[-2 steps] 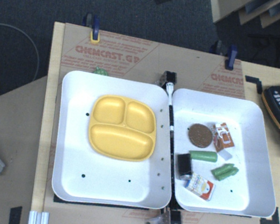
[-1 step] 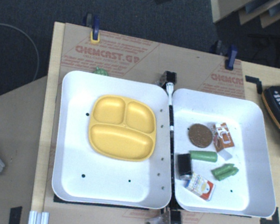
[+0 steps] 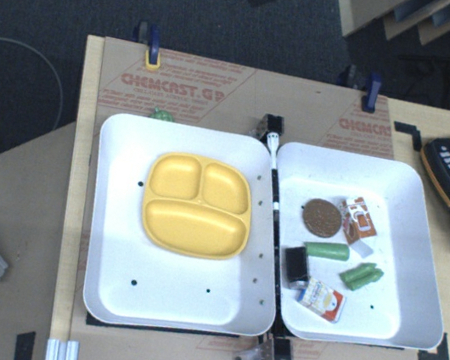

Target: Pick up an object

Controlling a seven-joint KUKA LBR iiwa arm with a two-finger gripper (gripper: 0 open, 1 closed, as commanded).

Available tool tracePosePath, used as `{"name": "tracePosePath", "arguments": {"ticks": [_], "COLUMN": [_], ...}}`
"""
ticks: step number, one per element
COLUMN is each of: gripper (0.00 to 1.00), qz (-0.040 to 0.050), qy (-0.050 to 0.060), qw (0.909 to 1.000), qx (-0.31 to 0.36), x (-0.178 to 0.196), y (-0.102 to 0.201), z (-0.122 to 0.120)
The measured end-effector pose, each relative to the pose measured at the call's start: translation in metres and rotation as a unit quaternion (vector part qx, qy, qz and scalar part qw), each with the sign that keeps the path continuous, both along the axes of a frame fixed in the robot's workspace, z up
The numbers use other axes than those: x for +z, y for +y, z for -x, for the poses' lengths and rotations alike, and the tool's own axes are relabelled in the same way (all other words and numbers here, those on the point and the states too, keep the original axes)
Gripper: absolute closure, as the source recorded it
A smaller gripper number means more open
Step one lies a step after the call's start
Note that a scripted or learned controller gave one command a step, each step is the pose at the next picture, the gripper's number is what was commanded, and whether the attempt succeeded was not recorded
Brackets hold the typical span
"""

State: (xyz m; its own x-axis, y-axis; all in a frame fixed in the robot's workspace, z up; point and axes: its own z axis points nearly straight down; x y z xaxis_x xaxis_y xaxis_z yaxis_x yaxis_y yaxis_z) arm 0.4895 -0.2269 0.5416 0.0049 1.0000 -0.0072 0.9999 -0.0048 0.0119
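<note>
The right bin holds a brown disc, a green cylinder, a black block by its left wall, and a packet with unreadable print. A yellow tray lies in the left bin. Both rest on a brown board over dark carpet.

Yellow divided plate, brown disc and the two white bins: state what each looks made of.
Yellow divided plate: likely molded plastic, smooth with a soft sheen and rounded compartment ridges. Brown disc: matte and dark, material unclear; it could be plastic play food or rubber. Left bin and right bin: thin white plastic by the look, glossy with rounded formed rims.
</note>
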Motion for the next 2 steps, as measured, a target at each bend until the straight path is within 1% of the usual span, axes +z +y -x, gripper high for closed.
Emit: {"name": "tracePosePath", "arguments": {"ticks": [1, 2], "gripper": [1.00, 1.00], "qz": [-0.0008, 0.0007], "qy": [0.002, 0.000], "qw": [1.0000, 1.0000], "qx": [0.003, 0.003], "x": [0.006, 0.016], "y": [0.003, 0.002], "z": [-0.002, -0.003]}}
